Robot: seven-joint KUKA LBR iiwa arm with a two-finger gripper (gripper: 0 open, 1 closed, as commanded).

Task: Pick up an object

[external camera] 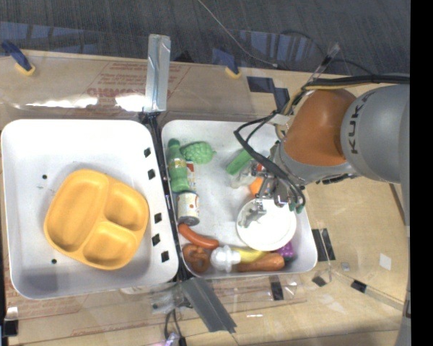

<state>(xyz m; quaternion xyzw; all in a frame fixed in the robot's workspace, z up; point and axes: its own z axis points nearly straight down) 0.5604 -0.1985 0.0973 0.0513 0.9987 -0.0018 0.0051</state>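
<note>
A grey KUKA arm (368,128) w/ an orange band reaches in from the right over the right-hand white bin (216,132), its tool (258,211) hanging low above a white plate (268,229) in the bin's lower right part. The tool's metal tip sits at the plate's upper left rim; whether the tool is released or clenched can't be told from this slant, & no object shows between its tips. Black cables loop off the wrist across the bin's upper right.

Objects crowd the right bin. Along its left wall, top to bottom: a green bottle (178,170) and a small can w/ a red label (189,207). A bumpy green toy (198,152) lies just beside the bottle's top. A green block (239,162) sits near the wrist, w/ an orange piece (255,186) partly hidden under the cables. Along the bottom wall: a red hot dog (198,236), a brown round item (195,258), a white-capped yellow piece (231,256), an orange carrot-like item (263,262) & a bit of purple (287,251) peeking from under the plate.

The left bin (29,143) holds a yellow divided tray (95,217), tilted, near its centre. Both bins rest side by side on the cardboard-covered bench (361,265).
</note>
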